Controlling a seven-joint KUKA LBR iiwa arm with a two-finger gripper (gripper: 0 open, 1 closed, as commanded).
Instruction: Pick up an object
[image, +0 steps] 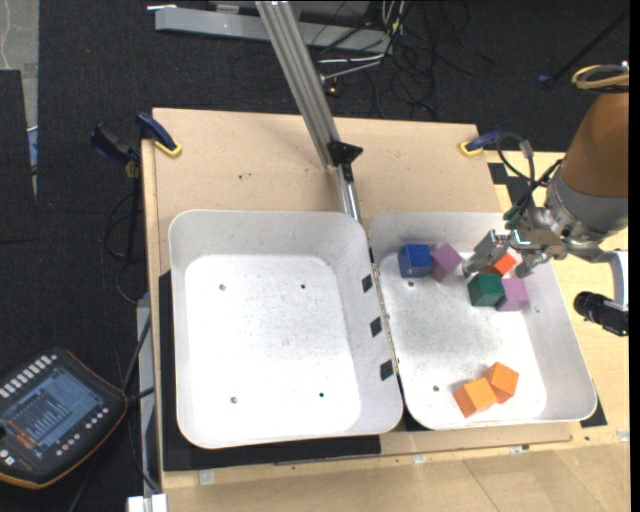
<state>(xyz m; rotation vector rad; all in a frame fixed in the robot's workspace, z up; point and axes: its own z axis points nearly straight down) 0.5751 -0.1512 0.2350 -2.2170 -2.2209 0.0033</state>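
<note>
Gripper (508, 255), its opening impossible to judge here, poised over a red block (506, 264) beside the green block (487, 290) in the right bin (560, 330). Step: approach. Next: descend squarely, close, lift.

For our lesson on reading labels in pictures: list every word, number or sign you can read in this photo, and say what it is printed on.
No text here can be read.
Grey handheld control pendant with a lit screen: the screen carries lines of writing, too small and blurred to read.
Coloured blocks in the white right-hand bin: plain faces, no marks.
White left-hand bin: only dark specks, no lettering.
</note>
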